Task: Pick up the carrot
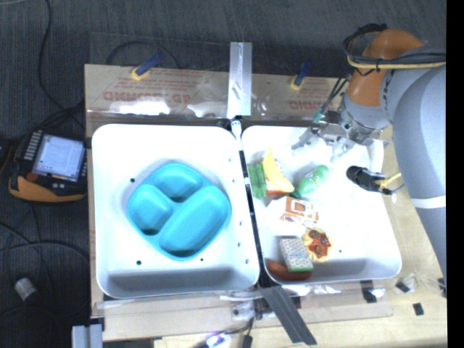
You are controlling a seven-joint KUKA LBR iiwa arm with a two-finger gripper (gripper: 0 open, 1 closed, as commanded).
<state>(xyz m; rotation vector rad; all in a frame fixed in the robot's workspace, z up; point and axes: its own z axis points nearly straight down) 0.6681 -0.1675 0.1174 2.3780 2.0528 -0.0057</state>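
Observation:
The carrot [276, 188] looks like the orange piece with a green end lying in the left part of the right bin [377, 230], partly under a yellow item [273, 170]. My gripper [321, 144] hovers over the far side of that bin, up and to the right of the carrot and apart from it. Its two fingers [301, 142] are spread, so it is open, and nothing sits between them. A green rounded item [312, 180] lies just below the gripper.
The right bin also holds a small printed packet [299, 209], a red-and-yellow item [317, 243], a patterned box [295, 252] and a brown sausage-like piece [280, 270]. A blue divided dish [180, 209] fills the left bin [109, 165]. The arm [428, 136] occupies the right edge.

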